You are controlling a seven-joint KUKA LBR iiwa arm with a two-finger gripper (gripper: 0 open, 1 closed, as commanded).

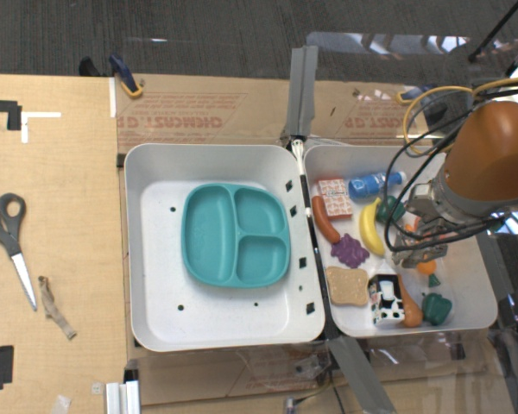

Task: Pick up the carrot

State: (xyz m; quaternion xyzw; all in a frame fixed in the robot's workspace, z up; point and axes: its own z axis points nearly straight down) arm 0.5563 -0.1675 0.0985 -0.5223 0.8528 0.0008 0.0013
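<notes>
Cardboard sheeting covers the bench across the upper part of the frame, with bare wood at the left where a pair of scissors (7, 235) lies. Two white bins sit side by side: the left bin (147, 300) holds a teal divided plate (236, 235), and the right bin (479, 304) holds a scatter of toy food.

From the right edge, the arm (492, 158) leans over the right bin, its orange band in the middle right of the frame. Its gripper (417, 247) hangs low above the right half of that bin, just right of a yellow banana (371, 228). Whether it is released or clenched cannot be told, since the wrist and cables cover the tip.

A small orange piece, apparently the carrot (426, 267), shows just below the gripper toward the lower right of the frame, partly hidden by the gripper body. Nothing visible puts it inside the gripper; it seems to lie on the bin floor. Too little of it shows to tell its long axis or which way it points.

Elsewhere in the right bin: a blue bottle (373, 184) near the top, a red-and-white box (334, 197), a sausage (325, 220), purple grapes (350, 250), a slice of bread (348, 286), a black-and-white carton (385, 300), and a green pepper (436, 307) at the lower right.
</notes>
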